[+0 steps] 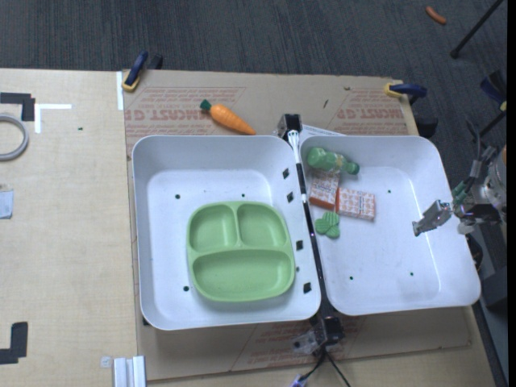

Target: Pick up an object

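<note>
So the desk [64, 216] carries two white bins side by side, and I'll use the divider between them as my reference point. Left bin [161, 176] sits on one side of the divider and holds a green sectioned plate [240, 251], three compartments, nothing in them that I can see. Right bin [403, 256] on the other side has all the small stuff, and it's all huddled close against the divider toward the far end: a green bottle-ish toy [330, 161] lying on its side, a small printed box [355, 205] just beside a second flat red and white packet [324, 191], and a little green leafy piece [328, 225] nearest the divider.

My guess is the box is the easiest pick. Looks light and stiff with flat sides, so pinch it across the short width. The bottle toy is round and probably slippery plastic, could roll out.

A toy carrot [229, 118] lies on the cardboard beyond the bins, a bit to the left-bin side of the divider.

The tool [433, 217] is over the right bin's outer edge, well apart from the divider and the pile. Nothing in it, but I honestly can't tell how far open it is
</note>
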`<move>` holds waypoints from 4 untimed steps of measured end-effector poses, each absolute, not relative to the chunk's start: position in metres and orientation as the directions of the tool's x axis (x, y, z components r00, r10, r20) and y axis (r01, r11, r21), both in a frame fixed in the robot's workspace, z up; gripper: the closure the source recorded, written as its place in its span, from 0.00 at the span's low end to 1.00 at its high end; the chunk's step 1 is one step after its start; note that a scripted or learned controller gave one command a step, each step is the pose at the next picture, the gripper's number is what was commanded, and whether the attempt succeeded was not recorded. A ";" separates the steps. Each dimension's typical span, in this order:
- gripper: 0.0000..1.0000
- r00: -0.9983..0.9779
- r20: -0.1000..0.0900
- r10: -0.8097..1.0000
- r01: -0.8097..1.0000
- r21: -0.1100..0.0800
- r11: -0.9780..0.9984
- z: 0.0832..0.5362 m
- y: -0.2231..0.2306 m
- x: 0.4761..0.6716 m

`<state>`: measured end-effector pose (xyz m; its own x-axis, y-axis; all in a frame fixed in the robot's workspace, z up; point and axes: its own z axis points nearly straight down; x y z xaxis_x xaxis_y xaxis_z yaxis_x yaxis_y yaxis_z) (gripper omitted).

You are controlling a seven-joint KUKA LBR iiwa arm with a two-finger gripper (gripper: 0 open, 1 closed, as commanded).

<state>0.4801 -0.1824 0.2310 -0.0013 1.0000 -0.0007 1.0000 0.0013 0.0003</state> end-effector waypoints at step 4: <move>0.00 -0.115 -0.005 0.993 0.993 -0.002 0.115 0.102 -0.101 0.571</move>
